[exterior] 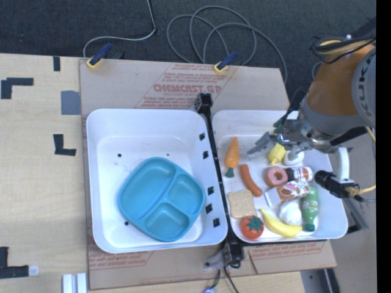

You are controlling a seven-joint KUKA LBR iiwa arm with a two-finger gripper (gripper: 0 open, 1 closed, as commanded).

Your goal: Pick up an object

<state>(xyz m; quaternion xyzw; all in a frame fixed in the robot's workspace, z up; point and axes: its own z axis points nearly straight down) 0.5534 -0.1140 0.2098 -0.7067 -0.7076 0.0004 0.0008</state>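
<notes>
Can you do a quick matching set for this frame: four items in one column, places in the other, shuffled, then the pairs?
Items:
1. blue plate
2. carrot
3. tomato
4. green bottle

Places:
A. near front rim of the right bin, just left of the banana
B. left bin
C. right bin, beside the divider, behind the sausage
D. right bin, far right, beside the white egg

Pairs: 1-B, 2-C, 3-A, 4-D
</notes>
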